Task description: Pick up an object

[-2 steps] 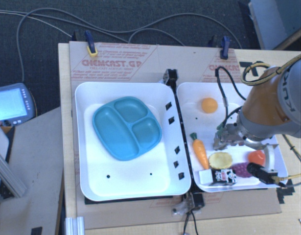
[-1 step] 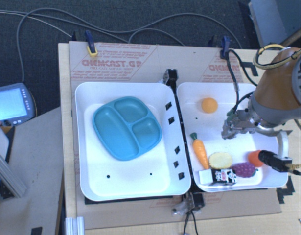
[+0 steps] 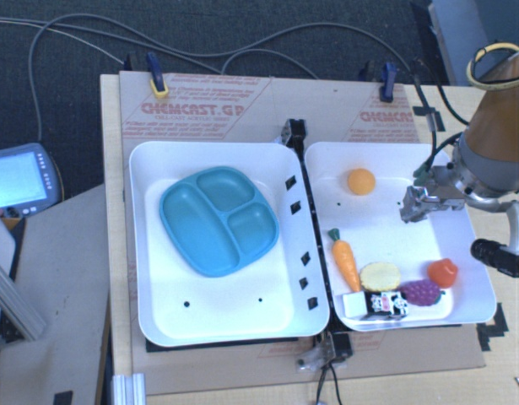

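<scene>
Objects for picking are lying in the right bin (image 3: 462,310): an orange ball (image 3: 360,181) near the far-left part, a toy carrot (image 3: 346,263) by the left wall, and, along the near wall, a yellow round piece (image 3: 380,276), a black-and-white block (image 3: 386,305), purple grapes (image 3: 421,293) and a red tomato-like piece (image 3: 443,272). The gripper (image 3: 413,207) is hovering over bare bin floor to the right of the ball, apart from every object and gripping nothing; whether it is spread or pressed together cannot be told. The arm is reaching in from the right, its orange band (image 3: 500,123) sitting above the grey wrist. The left bin (image 3: 149,251) is holding a blue divided plate (image 3: 218,219). Both bins are resting on a cardboard-covered bench (image 3: 200,108), with blue clamps (image 3: 157,73) gripping its far edge. Cables are running across dark carpet behind, and a handheld screen unit (image 3: 18,178) is sitting at the left.
</scene>
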Available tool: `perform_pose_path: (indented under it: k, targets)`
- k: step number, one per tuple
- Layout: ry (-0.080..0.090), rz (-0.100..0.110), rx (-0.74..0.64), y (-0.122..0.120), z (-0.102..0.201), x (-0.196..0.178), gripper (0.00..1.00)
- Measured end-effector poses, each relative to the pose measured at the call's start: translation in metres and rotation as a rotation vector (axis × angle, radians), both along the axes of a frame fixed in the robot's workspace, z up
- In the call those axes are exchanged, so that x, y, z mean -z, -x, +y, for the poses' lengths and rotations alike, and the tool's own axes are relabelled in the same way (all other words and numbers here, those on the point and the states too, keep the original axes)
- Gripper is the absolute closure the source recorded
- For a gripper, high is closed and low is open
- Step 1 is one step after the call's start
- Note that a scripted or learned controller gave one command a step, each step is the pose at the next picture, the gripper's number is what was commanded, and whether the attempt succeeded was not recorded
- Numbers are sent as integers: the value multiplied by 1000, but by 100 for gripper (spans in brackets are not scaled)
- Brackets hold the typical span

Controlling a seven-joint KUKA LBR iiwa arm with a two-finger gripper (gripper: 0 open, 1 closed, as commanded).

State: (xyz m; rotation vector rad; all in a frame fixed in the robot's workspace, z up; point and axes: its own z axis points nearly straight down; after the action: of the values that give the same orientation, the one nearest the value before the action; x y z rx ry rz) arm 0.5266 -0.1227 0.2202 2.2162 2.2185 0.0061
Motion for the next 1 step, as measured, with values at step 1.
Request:
perform_pose_path:
  k: [1]
  targets:
    - [-2, 6, 0, -1, 0, 1, 100]
